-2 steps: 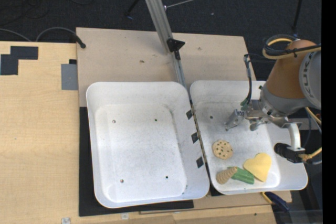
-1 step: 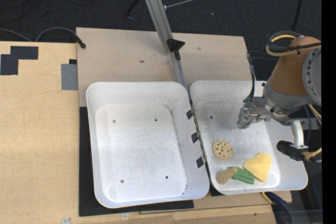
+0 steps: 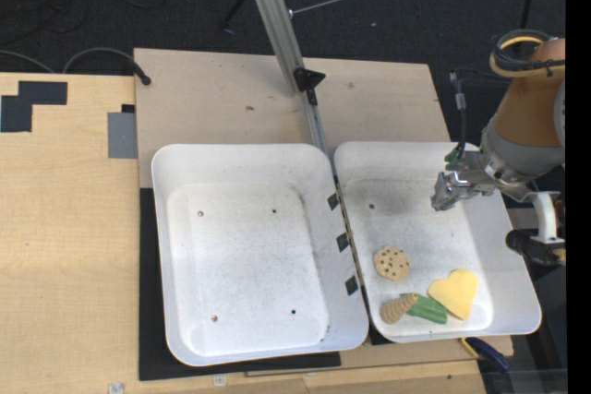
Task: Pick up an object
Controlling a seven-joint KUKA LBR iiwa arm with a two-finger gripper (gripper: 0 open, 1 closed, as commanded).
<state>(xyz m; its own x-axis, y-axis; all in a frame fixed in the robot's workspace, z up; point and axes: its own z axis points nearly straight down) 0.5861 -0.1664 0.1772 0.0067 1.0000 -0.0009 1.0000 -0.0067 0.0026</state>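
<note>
The right bin [image 3: 397,163] holds a round chocolate-chip cookie [image 3: 391,263], a yellow heart-shaped piece [image 3: 455,292], a green pod-like piece [image 3: 428,310] and a tan ridged piece [image 3: 398,308], all grouped near its front. My gripper [image 3: 450,194] hangs over the right bin's back right part, well behind the objects and apart from them. Nothing shows between its fingers.
The left bin [image 3: 245,249] lies beside the right one, with black clips [image 3: 343,241] along the shared rim. A slanted aluminium post [image 3: 279,23] rises behind the bins. The arm's grey body [image 3: 526,129] with an orange band enters from the right.
</note>
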